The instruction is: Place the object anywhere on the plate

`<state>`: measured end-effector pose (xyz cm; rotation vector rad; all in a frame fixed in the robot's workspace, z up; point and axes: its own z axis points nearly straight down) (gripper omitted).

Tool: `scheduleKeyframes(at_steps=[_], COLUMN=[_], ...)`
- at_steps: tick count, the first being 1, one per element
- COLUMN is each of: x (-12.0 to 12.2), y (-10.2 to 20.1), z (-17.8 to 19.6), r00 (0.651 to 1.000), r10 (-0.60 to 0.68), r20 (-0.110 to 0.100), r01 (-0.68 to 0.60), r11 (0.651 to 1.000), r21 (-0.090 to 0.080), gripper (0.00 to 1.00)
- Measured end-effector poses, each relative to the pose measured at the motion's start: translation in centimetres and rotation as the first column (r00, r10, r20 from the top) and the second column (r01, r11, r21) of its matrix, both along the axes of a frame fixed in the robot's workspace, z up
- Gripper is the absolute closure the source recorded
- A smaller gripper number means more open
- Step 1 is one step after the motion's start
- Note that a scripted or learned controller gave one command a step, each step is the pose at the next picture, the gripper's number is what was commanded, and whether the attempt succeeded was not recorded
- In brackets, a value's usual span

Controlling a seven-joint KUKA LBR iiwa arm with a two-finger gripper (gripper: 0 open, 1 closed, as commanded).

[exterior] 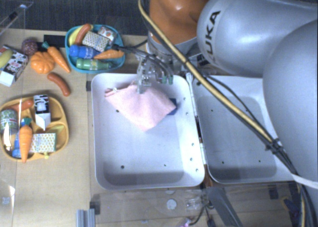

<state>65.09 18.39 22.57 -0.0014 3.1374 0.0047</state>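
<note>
A pink cloth (141,106) lies spread in the back half of the left bin (144,166). A small dark blue thing (173,107) peeks out from under the cloth's right edge; most of it is hidden. My gripper (144,81) hangs from the orange band (174,2) right at the cloth's far corner, touching or just above it. The arm's body hides the gripper's upper part.
The right bin (238,161) lies partly under the arm. Left of the bins, a blue bowl (94,47) and a yellow tray (35,129) hold several toy foods. A toy pumpkin (41,62), carrot (60,58) and sausage (59,84) lie loose on the bench.
</note>
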Motion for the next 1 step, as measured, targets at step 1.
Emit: scheduleKeyframes(at_steps=[1], x=[0.02], y=[-0.01], z=[0.05], r00=[1.0], r10=[0.0], r20=[0.001], r01=[0.0], r11=[1.0], r21=[0.0], gripper=[0.0])
